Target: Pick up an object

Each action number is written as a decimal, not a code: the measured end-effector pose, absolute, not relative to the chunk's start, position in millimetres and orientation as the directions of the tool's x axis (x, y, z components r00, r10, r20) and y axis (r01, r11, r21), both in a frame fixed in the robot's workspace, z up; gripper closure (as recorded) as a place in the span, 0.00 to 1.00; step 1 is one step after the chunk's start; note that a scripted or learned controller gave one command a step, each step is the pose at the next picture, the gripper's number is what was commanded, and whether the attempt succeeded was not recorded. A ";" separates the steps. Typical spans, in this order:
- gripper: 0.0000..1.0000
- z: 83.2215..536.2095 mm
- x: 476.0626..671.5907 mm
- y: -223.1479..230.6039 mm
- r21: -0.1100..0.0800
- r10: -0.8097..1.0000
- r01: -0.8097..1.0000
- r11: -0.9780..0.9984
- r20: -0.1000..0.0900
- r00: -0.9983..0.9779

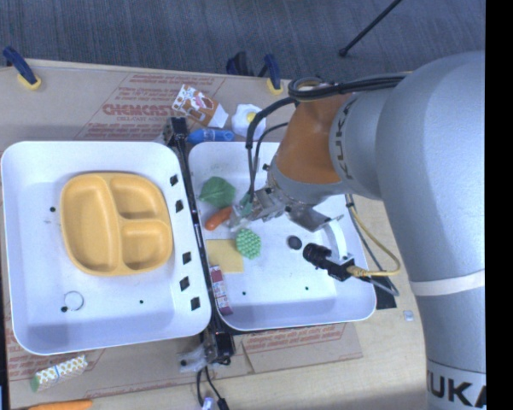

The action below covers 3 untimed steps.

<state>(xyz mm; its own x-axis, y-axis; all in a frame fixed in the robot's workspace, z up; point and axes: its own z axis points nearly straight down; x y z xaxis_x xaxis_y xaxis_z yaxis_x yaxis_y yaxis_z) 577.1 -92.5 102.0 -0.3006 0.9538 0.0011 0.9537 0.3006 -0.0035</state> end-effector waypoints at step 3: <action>0.00 91.8 583.7 -96.0 -0.002 0.988 0.988 0.152 0.001 -0.152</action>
